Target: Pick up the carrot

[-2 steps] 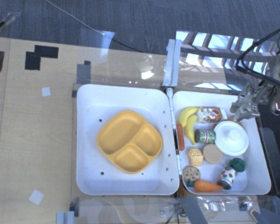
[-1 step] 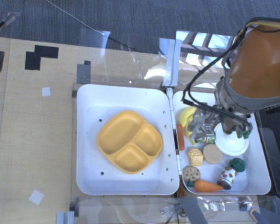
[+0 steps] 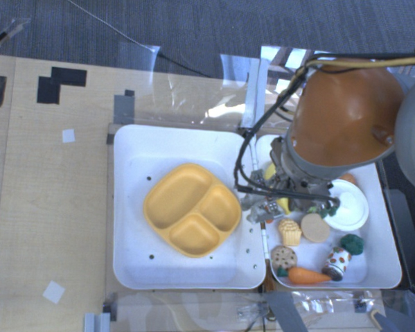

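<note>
The grey arm with its broad orange band (image 3: 345,113) reaches in over the right-hand shallow white bin (image 3: 389,268), and its bulk hides most of the two-finger gripper (image 3: 283,206) beneath it. Only dark metal parts and looped black cables (image 3: 244,164) show at the wrist, low over the bin's left side — whether the gripper is wide, narrow or holding anything cannot be told from here.

The small orange plastic carrot (image 3: 308,276) lies flat on the bin floor, below the gripper toward the near wall, well apart from it and free of any grasp. Just left of the carrot's thick end sits a round brown speckled cookie (image 3: 283,256); at its pointed end stands a small white-and-red spotted toy (image 3: 338,262) with a dark green broccoli piece (image 3: 352,243) above that. Between the gripper and the carrot rest a pale yellow waffle-like block (image 3: 290,232) and a tan round disc (image 3: 315,228). A round white plate (image 3: 351,207) lies right of the gripper, partly under the arm.

Left of the gripper, in the other shallow white bin (image 3: 129,262), sits a yellow three-compartment plastic plate (image 3: 191,208).
</note>
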Motion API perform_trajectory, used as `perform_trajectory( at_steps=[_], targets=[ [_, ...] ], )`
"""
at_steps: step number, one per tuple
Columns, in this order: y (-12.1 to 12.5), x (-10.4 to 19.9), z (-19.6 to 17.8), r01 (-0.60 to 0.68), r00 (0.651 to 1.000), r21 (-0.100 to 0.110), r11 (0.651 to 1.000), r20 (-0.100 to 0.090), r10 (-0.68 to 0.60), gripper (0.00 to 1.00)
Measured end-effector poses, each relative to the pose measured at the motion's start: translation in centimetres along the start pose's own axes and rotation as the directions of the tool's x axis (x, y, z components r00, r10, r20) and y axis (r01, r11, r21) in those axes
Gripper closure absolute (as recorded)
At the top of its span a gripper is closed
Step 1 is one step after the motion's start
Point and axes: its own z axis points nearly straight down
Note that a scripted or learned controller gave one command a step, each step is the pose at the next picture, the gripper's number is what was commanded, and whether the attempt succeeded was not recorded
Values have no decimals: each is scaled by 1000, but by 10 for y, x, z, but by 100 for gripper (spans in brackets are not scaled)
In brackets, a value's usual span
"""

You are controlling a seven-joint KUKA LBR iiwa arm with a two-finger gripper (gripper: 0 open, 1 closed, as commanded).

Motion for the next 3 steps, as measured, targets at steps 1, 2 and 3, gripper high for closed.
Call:
perform_trajectory(
  at_steps=[1,2,3],
  targets=[
    [-66,8,-54,210,978,5,978,5,-210,100],
    [-13,5,-2,492,870,0,870,1,-492,100],
    [8,-4,111,595,804,-8,804,-4,-595,100]
  ],
)
